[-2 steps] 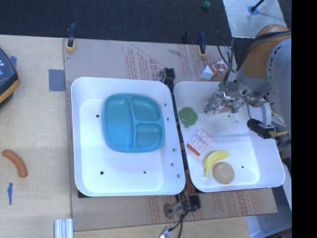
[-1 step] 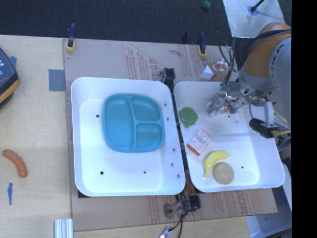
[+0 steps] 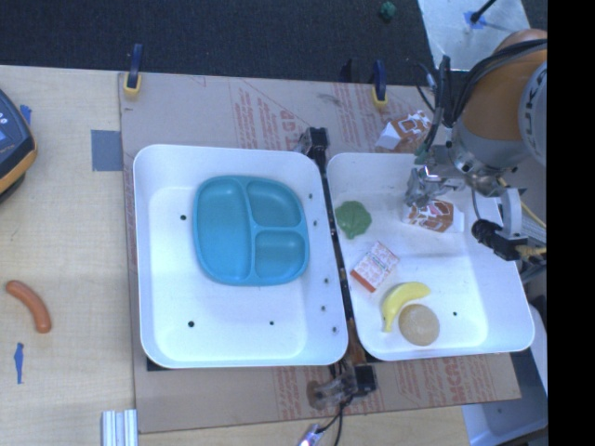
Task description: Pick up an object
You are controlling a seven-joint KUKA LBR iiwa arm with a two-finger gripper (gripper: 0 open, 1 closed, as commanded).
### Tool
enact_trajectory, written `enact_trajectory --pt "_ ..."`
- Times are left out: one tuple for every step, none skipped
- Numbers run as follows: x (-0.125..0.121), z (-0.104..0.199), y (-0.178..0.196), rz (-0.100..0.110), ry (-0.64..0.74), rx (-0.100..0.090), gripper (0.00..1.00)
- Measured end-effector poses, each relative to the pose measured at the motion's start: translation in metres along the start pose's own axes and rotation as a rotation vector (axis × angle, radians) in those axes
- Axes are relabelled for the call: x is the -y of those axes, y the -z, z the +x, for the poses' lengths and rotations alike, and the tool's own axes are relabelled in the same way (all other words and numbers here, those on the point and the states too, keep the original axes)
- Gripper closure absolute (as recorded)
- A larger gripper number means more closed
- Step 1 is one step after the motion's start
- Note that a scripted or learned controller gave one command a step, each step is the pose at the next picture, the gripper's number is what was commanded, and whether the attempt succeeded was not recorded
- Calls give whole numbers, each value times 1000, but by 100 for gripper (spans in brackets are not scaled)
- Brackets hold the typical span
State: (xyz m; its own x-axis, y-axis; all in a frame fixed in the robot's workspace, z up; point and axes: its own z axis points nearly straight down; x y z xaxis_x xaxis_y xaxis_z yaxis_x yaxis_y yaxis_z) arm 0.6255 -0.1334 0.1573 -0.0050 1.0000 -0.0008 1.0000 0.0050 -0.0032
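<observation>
The right bin (image 3: 465, 342) holds a green broccoli piece (image 3: 352, 218), a red-and-white packet (image 3: 376, 266), a yellow banana (image 3: 403, 300), a tan round cookie (image 3: 419, 324) and an orange-and-white snack packet (image 3: 433, 216). My gripper (image 3: 423, 190) hangs low over the bin's far side, right at the near-left edge of that snack packet. Its tips are a dark metallic cluster seen from above. The grey arm with its orange band (image 3: 497, 100) comes in from the upper right.
The left bin (image 3: 158, 323) carries a blue divided plate (image 3: 251, 229). Another snack packet (image 3: 405, 133) lies on the cardboard behind the right bin. A sausage (image 3: 30, 306) rests on the bench at far left. Clamps (image 3: 133, 71) hold the cardboard's far edge.
</observation>
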Motion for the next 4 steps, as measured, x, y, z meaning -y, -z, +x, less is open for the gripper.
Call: enact_trajectory --pt "0 0 0 1 -1 0 0" --pt "5 -34 -8 1 -2 0 0" --pt "-33 -79 -41 -8 -1 -1 0" --pt "6 -79 -52 -17 0 1 0"
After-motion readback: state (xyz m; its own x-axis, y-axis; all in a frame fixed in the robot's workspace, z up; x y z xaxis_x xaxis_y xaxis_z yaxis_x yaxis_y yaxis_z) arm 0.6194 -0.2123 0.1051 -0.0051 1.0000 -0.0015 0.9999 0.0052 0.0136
